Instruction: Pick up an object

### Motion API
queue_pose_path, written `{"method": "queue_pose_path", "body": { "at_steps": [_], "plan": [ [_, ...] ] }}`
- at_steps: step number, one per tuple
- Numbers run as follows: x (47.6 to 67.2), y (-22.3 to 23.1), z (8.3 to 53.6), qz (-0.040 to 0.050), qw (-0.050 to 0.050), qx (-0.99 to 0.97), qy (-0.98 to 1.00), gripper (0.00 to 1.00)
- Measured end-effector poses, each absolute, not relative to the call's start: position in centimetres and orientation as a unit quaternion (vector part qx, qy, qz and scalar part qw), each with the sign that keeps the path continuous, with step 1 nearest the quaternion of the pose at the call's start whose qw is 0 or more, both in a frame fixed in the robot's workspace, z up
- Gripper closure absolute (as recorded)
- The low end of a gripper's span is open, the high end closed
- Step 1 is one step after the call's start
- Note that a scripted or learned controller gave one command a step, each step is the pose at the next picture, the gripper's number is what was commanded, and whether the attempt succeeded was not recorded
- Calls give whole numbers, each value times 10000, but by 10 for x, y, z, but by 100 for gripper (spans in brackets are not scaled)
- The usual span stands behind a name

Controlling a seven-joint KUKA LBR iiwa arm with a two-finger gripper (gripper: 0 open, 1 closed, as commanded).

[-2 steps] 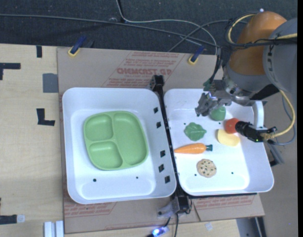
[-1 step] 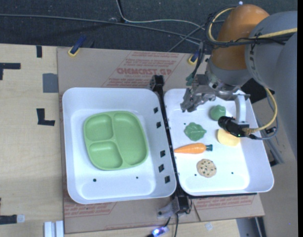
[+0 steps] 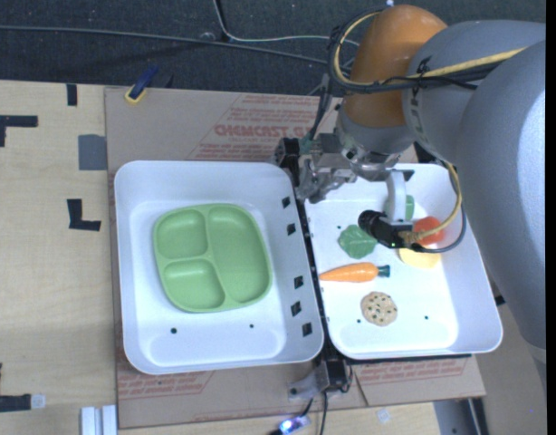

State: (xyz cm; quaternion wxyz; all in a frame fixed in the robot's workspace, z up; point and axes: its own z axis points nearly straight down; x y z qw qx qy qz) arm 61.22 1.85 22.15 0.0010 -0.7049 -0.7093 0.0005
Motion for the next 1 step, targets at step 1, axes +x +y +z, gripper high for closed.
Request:
{"method": "queue_pose_path", "body": {
  "at_steps": [1],
  "plan": [
    [627,74,214,3,6,-7048,-7094,100]
  ]
}}
